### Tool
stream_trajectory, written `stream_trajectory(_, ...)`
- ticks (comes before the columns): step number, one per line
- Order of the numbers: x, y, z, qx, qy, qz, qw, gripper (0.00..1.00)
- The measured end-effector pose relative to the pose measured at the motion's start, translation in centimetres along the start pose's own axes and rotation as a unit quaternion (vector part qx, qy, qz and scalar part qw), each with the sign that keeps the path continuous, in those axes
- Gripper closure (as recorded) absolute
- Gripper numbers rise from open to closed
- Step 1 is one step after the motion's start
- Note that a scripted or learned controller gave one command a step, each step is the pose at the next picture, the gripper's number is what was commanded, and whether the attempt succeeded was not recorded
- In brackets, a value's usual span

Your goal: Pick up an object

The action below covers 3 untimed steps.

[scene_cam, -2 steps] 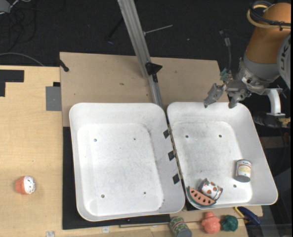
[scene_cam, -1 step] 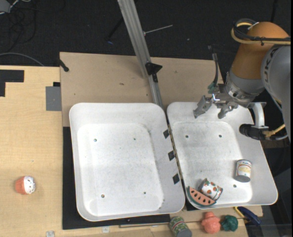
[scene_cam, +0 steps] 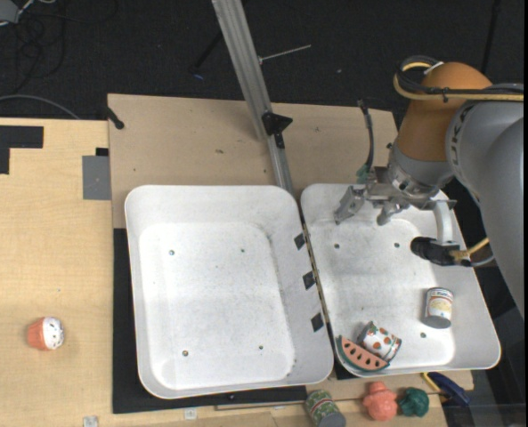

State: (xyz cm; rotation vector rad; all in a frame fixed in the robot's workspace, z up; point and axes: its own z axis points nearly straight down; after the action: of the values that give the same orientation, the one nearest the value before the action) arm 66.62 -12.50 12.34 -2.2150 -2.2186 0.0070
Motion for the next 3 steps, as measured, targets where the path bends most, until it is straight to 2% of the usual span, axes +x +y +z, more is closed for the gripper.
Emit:
stream_trajectory(1, -0.2, 0.1, -1.4, -0.003, -0.001, 0.001, 1.0000, 1.00)
stream_trajectory(3, -1.6, -0.9, -11.7, -0.006, -0.001, 0.001, 1.0000, 1.00)
